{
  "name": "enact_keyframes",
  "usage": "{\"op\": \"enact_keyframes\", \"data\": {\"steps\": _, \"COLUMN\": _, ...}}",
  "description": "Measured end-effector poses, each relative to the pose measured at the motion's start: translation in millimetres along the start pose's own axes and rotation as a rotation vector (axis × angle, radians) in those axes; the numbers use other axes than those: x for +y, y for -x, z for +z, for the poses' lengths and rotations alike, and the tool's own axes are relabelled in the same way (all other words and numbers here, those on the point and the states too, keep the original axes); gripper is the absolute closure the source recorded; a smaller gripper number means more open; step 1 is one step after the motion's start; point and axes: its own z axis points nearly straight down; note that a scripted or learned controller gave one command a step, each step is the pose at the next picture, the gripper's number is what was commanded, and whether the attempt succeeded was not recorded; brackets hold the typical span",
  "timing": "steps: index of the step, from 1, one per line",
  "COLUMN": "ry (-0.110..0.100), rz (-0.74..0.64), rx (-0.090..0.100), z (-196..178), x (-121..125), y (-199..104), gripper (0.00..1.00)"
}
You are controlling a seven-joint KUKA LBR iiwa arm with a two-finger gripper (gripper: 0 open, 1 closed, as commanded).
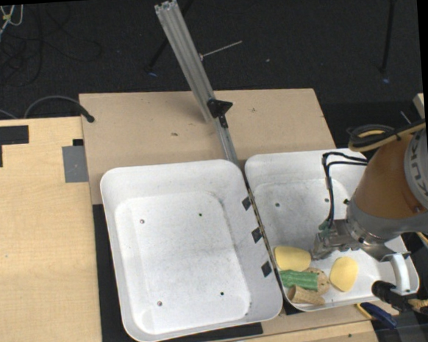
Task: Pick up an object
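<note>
- The arm (392, 189) is reaching in from the right, orange band showing, and it's hanging over the right bin (289, 183).
- The claw (324, 245) is sitting low in that bin, near its front half, just right of a pale yellow rounded object (292, 258).
- Can't tell from this angle whether the claw is wide or narrow; it's too dark and partly hidden under the wrist. Nothing is visibly sitting between its tips.
- All the objects are bunching up in the front corner of the right bin, close to the divider between the two bins.
- The pale yellow rounded object is lying nearest the divider, and the claw looks like it's just beside it, maybe touching, hard to say.
- A green object (299, 278) is lying right in front of that one, touching or nearly so.
- A tan, cork-looking piece (309, 293) is sitting at the bin's front edge, tucked against the green one.
- A second yellow object (344, 273), rounder and brighter, is lying to the right of the green one, under the wrist.
- The left bin (177, 250) is sitting beside it on the bench (28, 240), sharing the middle edge with black clips along it.
- A metal rail (187, 58) is angling up from the back of the bench, between the bins.
- Black cables (338, 160) are looping by the arm at the right bin's far edge.
</note>
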Motion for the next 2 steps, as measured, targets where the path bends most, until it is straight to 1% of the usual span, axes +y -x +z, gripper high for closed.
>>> {"op": "enact_keyframes", "data": {"steps": 1, "ry": 0.003, "rz": -0.009, "rx": -0.003, "z": -54, "x": 11, "y": 2, "gripper": 1.00}}
{"op": "enact_keyframes", "data": {"steps": 2, "ry": 0.003, "rz": -0.009, "rx": -0.003, "z": -107, "x": 12, "y": 3, "gripper": 1.00}}
